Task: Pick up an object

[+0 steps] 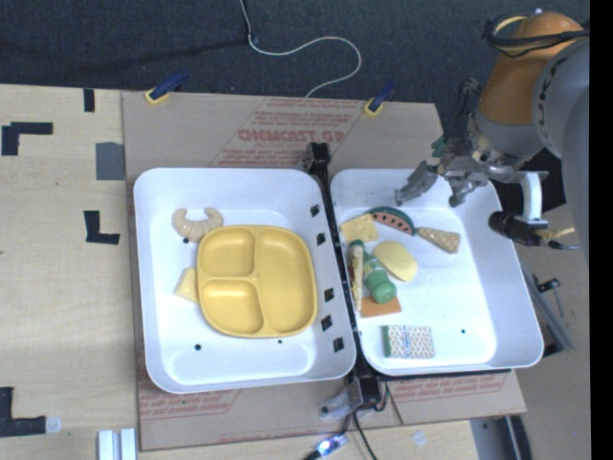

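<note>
The gripper [436, 186] is hanging over the back edge of the right bin [498, 300], its two dark metal fingers [412, 184] spreading apart with nothing between them. Just below it, a watermelon slice [393, 220] is lying beside a cone-shaped wafer [439, 240] and a flat yellow wedge [360, 229]. Nearer the front, a smooth yellow oval [396, 260], a green-and-orange piece [378, 289] and one speckled flat packet [409, 340] are resting on the glossy white floor. Across the divider, the left bin [158, 257] is holding one yellow three-compartment plate [257, 280], one curled tan pastry [195, 222] and a pale wedge [185, 284] touching the plate's rim.
</note>
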Available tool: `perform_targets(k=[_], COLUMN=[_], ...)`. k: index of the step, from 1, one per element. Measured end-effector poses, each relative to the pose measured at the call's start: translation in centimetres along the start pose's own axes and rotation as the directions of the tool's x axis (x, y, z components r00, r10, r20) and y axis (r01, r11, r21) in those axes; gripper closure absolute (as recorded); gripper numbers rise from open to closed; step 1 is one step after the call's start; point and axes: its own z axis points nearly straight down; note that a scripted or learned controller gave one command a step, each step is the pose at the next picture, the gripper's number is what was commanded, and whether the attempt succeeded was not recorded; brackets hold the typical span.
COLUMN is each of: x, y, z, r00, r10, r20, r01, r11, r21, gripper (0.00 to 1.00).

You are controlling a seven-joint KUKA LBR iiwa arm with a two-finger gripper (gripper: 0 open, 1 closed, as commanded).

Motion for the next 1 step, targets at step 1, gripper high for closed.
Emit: perform_targets(k=[1], x=[0.02], y=[0.32], z=[-0.94], r00=[1.000], r10=[-0.003], r20=[0.002], r01=[0.003], r11=[1.000], r21=[-0.015], gripper=[0.00])
